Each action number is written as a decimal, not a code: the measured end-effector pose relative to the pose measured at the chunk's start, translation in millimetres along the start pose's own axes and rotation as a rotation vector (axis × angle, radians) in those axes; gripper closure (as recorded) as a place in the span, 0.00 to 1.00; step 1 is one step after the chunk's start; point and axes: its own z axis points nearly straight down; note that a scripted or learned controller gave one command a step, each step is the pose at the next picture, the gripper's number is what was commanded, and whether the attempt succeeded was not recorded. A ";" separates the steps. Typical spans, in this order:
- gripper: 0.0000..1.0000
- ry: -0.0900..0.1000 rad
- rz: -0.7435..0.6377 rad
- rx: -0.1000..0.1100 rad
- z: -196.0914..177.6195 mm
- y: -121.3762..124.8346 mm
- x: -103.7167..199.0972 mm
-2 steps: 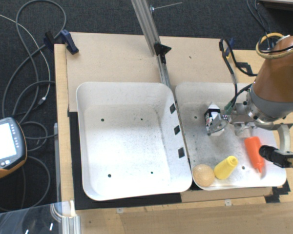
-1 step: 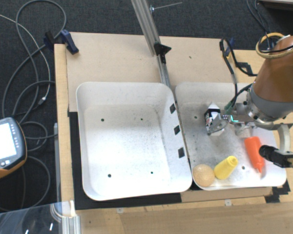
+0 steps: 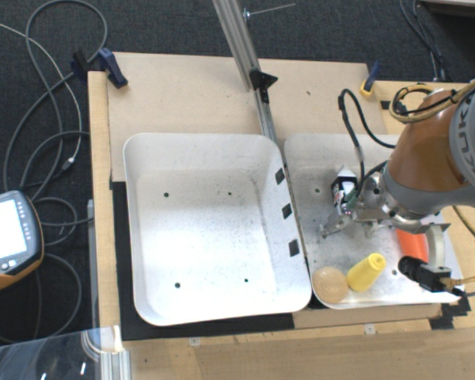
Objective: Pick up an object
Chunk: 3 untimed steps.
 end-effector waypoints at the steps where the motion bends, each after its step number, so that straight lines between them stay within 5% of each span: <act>1: 0.00 0.000 0.000 -0.001 53.2 -1.0 0.7; 2: 1.00 -0.001 0.001 -0.009 39.9 0.6 0.9; 3: 1.00 -0.003 -0.002 -0.015 -8.8 4.3 10.5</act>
